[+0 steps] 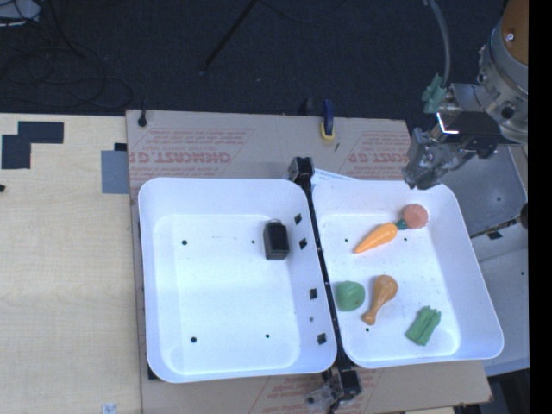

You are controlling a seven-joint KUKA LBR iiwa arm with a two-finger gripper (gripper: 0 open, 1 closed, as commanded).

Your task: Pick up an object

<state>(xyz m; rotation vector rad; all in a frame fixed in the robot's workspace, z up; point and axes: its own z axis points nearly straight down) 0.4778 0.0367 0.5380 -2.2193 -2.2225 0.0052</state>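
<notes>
1. Our jaws (423, 172) hover above the right bin's (483, 317) far corner (whether they are open, we cannot tell).
2. The carrot (376, 237) lies nearby; we risk it rolling aside.

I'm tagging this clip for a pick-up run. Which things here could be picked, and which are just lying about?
Could be picked:
toy carrot
pink ball
green round piece
toy drumstick
green ridged piece
black block

Just there:
blue-and-yellow clamp
cardboard sheet
</notes>
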